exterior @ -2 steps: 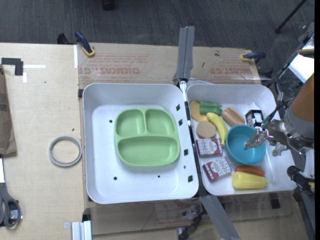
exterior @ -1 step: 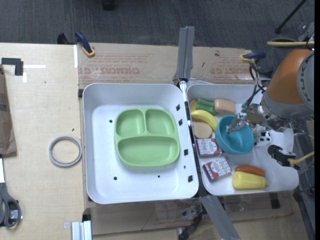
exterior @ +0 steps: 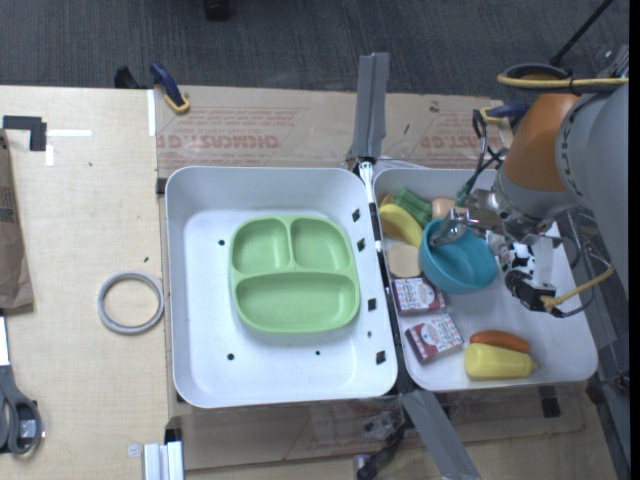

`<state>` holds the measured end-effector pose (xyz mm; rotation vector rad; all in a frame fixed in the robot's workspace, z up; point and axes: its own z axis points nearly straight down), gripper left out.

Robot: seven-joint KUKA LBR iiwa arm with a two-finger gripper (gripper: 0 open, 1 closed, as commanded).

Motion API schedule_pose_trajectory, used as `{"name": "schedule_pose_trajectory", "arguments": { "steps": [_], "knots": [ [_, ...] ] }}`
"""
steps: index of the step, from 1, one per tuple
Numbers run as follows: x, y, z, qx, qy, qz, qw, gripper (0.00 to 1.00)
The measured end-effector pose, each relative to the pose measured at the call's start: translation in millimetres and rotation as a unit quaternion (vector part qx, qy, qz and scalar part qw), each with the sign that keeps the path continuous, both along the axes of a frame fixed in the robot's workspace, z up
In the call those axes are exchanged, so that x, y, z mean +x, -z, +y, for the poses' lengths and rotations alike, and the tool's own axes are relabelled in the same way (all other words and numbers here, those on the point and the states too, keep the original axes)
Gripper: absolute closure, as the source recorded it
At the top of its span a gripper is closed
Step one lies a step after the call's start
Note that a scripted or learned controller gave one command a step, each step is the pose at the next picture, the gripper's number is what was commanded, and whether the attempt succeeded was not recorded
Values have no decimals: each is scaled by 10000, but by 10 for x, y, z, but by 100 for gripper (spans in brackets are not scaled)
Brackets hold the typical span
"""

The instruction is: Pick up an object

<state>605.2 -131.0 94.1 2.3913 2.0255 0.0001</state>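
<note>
Gripper [exterior: 458, 230] at rim of blue bowl [exterior: 460, 260], right bin [exterior: 570, 353].
Fingers at bowl's upper edge, w/ rim seemingly between them; can't tell if clamped or apart. Bowl tilted, resting over bin's middle, next to banana [exterior: 400, 224] & green item [exterior: 408, 204]. Two red packets [exterior: 425, 315] below bowl, yellow pepper [exterior: 498, 364] w/ red-orange piece [exterior: 500, 341] near front. Green divided plate [exterior: 295, 273] in left bin [exterior: 190, 298]. Tape ring [exterior: 130, 301] on bench at left.
</note>
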Motion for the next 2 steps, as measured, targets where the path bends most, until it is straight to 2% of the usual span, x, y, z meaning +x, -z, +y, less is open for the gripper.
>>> {"name": "schedule_pose_trajectory", "arguments": {
  "steps": [1,2],
  "knots": [
    [-12,-73,-41,-28,-12,38,10000,100],
    [84,-899,-195,20,-2423,46,9702,100]
  ]
}}
